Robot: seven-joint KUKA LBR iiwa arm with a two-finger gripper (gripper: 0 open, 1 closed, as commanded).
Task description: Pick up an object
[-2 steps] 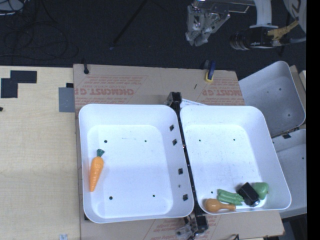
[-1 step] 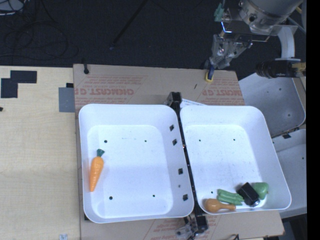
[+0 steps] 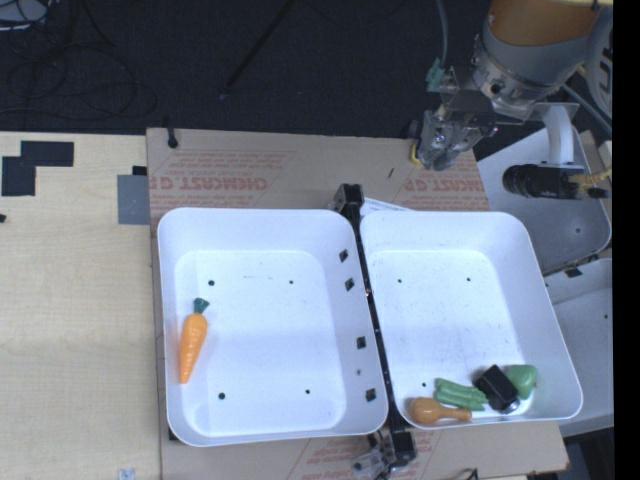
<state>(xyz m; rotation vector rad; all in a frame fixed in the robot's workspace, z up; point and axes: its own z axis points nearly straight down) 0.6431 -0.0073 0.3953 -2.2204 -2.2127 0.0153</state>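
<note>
An orange toy carrot [image 3: 191, 342] with a green top lies near the left wall of the left bin [image 3: 250, 238]. In the front right corner of the right bin [image 3: 450, 230] sits a cluster: a green pod [image 3: 460, 394], a black block [image 3: 497, 388], a light green piece [image 3: 523, 376] and a tan gourd-shaped toy [image 3: 437, 411]. My gripper [image 3: 437, 154] hangs high over the brown board behind the right bin's back edge, far from every object. I see nothing hanging from it.
A black divider strip [image 3: 362, 308] runs between the two bins. Brown cardboard [image 3: 270, 168] lies under and behind the bins, with a pale wooden bench [image 3: 70, 298] to the left. Both bins have wide bare floors around the objects.
</note>
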